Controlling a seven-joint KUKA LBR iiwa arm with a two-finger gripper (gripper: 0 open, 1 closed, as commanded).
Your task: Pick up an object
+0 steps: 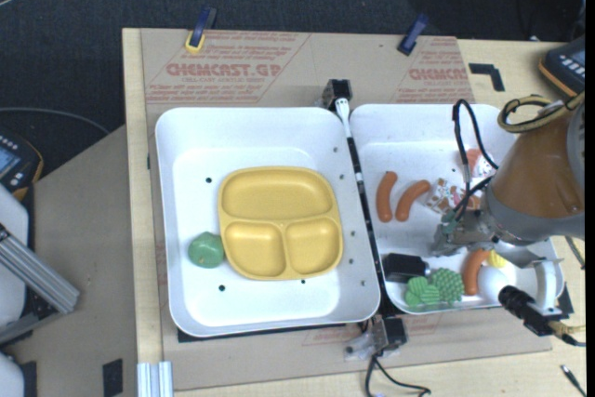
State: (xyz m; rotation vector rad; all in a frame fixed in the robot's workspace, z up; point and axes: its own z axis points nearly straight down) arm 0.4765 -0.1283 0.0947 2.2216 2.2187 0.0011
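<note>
Two sausages (398, 198) lie side by side in the middle of the right bin (400, 121). A third sausage (473, 271) stands near the front wall, with a green bumpy toy (435, 289) and a black block (405, 267) just beside it. My gripper (454, 232) hangs low between these, above the bin floor; whether it is spread or pressed together I cannot tell. The left bin (186, 200) holds a yellow divided plate (279, 221) and a green ball (206, 249). Both bins sit on the tabletop (279, 60).
</note>
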